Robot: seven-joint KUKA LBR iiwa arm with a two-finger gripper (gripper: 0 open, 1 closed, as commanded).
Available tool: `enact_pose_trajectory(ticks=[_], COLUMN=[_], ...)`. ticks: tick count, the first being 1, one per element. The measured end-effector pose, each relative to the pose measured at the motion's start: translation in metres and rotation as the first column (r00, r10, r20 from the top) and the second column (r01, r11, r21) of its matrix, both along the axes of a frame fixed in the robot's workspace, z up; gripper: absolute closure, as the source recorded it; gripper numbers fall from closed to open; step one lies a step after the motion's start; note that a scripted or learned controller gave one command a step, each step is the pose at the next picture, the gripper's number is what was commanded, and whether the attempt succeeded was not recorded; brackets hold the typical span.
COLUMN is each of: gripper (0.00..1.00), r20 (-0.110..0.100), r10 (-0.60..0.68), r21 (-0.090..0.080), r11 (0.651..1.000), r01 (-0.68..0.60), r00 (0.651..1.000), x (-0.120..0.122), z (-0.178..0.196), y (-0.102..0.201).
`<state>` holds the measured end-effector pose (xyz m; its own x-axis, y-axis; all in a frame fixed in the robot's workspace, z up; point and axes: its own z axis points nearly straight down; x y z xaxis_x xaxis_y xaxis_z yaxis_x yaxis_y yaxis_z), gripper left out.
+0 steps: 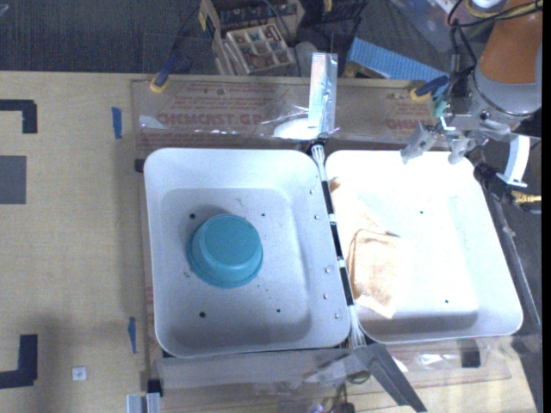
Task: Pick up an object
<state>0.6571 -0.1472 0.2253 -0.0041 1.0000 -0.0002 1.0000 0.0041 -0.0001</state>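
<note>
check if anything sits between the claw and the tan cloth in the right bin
Nothing visible does. The claw hangs over the far rim of the right bin, and the cloth lies against that bin's left wall. Bare white floor separates them. The blue bowl sits in the left bin, off the path.

The arm [510,58] has an orange band above a grey wrist, black cables looping beside it.

Blue bowl [225,249] sits mid left bin [172,175], open floor around; cloth [376,269] crowds right bin's [491,256] left wall
</note>
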Motion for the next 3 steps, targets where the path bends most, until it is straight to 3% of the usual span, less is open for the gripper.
enact_pose_trajectory(ticks=[1, 2, 3], gripper=[0.0, 0.0, 0.0], r20=[0.0, 0.005, 0.002], r10=[0.128, 0.384, 0.182], r21=[0.0, -0.004, -0.001], r11=[0.992, 0.924, 0.983], r01=[-0.128, -0.384, -0.182], r00=[0.992, 0.924, 0.983], x=[-0.069, -0.04, -0.05], z=[-0.04, -0.024, -0.049], y=[-0.018, -0.012, -0.066])
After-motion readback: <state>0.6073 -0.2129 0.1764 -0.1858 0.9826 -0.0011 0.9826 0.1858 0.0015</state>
